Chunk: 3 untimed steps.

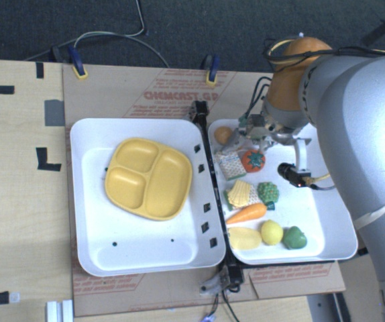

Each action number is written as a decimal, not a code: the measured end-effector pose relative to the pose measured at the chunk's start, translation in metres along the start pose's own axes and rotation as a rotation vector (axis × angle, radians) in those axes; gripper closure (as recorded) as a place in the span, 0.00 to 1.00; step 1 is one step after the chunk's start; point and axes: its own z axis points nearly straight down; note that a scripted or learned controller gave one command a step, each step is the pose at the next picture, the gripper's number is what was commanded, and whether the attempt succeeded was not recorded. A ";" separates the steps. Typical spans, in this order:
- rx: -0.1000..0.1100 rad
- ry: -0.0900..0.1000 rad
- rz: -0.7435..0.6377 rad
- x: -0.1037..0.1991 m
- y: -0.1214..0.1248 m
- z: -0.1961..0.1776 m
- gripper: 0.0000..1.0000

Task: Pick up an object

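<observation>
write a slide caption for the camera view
KUKA arm's claw lowered over toy foods in the right bin; yellow divided plate sits in the left bin.

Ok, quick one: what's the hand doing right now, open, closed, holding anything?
Hand: low over the right bin, near the red tomato; whether it is open, closed or holding anything cannot be told.

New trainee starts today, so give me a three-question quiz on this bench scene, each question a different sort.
1. True or false: the yellow plate lies in the left bin.
2. Which lies nearest the tool? A carrot B tomato C lemon
3. Fill in: the green pepper sits just right of the ____.

Key: 1 true; 2 B; 3 lemon.
</observation>
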 end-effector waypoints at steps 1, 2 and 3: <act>-0.007 0.005 -0.001 -0.001 -0.002 0.000 0.00; -0.006 0.005 0.000 0.002 -0.002 0.000 0.00; -0.014 0.015 -0.003 -0.017 -0.012 -0.001 0.00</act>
